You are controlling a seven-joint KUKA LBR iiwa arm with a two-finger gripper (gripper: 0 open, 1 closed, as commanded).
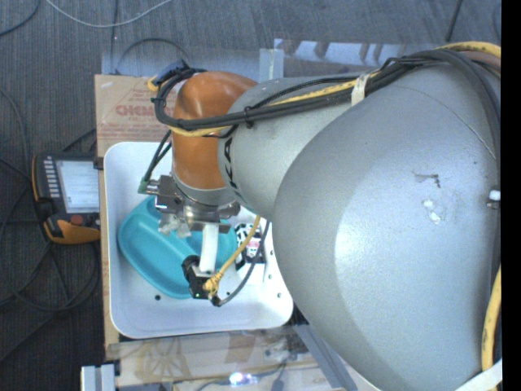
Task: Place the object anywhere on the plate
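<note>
A blue plate lies in the left white bin, slightly left of the bin's middle. My gripper hangs over the plate's upper right part, below the orange band of the wrist. The wrist body hides what is under the gripper, so I cannot make out anything held. A small black-and-white thing lies on the bin floor just right of the plate, partly behind cables.
The grey arm covers the right of the view, including the right bin. A brown cardboard sheet lies behind the left bin. An orange and black handheld device sits on the floor to the left.
</note>
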